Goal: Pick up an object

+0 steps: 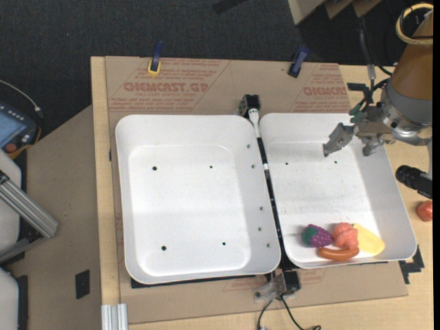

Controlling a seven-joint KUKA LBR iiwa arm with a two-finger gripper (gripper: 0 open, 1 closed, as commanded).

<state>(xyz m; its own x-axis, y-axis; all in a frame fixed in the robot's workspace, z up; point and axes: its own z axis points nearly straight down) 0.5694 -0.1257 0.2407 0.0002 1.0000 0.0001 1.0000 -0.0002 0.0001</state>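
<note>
Near edge of right bin (385, 184): toys bunched in the front corner — purple grapes (317, 236), orange-red fruit (345, 234), yellow piece (370, 242), red-orange sausage (337, 253), all touching or just beside each other. Left bin (137, 184) next to it on the worktop (110, 88). Further back, my gripper (350, 140) hangs over the right bin's far part, fingers spread, nothing betw. them, well apart from the toys.

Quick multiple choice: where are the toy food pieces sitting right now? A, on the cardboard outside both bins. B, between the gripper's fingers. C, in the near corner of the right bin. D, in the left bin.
C: the purple grapes, the orange-red piece, the yellow piece and the red sausage are clustered in the near corner of the right bin, well away from the gripper.
</note>
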